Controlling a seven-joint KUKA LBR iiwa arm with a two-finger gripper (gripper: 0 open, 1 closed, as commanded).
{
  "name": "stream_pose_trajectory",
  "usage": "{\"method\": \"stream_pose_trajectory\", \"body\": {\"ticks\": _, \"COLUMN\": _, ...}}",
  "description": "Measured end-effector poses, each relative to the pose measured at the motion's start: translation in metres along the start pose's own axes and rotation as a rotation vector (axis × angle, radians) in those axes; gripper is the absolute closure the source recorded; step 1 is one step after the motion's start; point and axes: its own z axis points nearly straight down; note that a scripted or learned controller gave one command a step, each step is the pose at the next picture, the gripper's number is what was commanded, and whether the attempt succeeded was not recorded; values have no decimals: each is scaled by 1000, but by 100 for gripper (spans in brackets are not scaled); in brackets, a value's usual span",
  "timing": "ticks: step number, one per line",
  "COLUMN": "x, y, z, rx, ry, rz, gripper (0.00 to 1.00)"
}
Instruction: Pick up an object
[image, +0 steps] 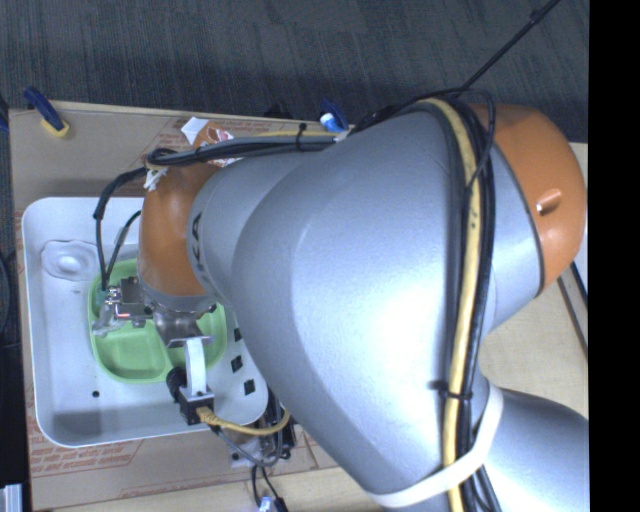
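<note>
At the left of the camera view, the shallow white plastic bin (40, 330) on the tabletop holds a small clear plastic cup-like piece (66, 261) near its upper left corner and, further right, a lime-green plastic dish (128, 355) lying flat on the bin floor. Nothing appears lifted, so the pick seems not yet done. The end effector (150, 310) hangs directly over the green dish, apparently at its rim; whether it is open or closed I cannot tell.
</note>
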Motion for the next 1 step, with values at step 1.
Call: {"method": "stream_pose_trajectory", "body": {"ticks": 1, "x": 19, "y": -43, "z": 5, "rx": -22, "ry": -4, "rz": 5, "gripper": 0}}
